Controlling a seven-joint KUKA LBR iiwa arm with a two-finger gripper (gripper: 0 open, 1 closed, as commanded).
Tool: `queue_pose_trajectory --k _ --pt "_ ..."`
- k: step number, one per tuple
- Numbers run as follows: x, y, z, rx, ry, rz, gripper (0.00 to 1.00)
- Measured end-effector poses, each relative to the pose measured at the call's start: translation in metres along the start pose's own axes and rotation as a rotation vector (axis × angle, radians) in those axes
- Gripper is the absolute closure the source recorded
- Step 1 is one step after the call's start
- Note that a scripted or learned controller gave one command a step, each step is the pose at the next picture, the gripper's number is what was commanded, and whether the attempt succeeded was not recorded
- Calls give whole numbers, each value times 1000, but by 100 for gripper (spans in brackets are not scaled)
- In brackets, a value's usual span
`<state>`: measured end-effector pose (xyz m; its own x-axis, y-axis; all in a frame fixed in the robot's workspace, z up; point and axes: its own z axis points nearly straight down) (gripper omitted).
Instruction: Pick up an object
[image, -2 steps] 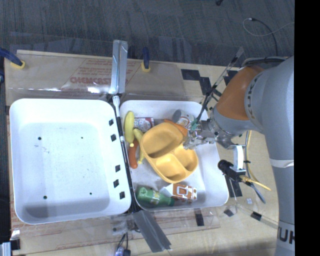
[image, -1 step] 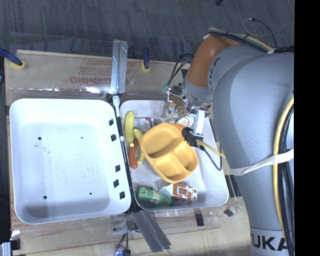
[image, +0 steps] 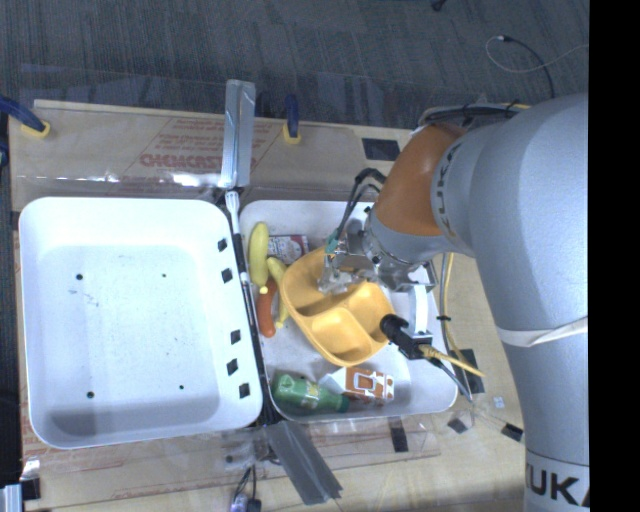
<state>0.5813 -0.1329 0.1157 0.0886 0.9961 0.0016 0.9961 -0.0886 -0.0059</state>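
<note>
Camera view: gripper low over yellow bowl; grip state cannot be told; pinch the rim squarely, lift straight

Even, fairly bright overhead light, soft shadow along the left bin's lower edge, mild glare on its rim, slightly soft, grainy focus overall.

A yellow bowl lies tilted in the right bin, among smaller items.
</note>
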Motion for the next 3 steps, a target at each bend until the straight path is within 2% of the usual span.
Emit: queue_pose_trajectory --k 1,2,3 --pt "-61 -52 -50 -2 0 98 100" --pt "-61 -52 -49 -2 0 97 0" --pt "-80 -62 9 -38 -4 180 0"
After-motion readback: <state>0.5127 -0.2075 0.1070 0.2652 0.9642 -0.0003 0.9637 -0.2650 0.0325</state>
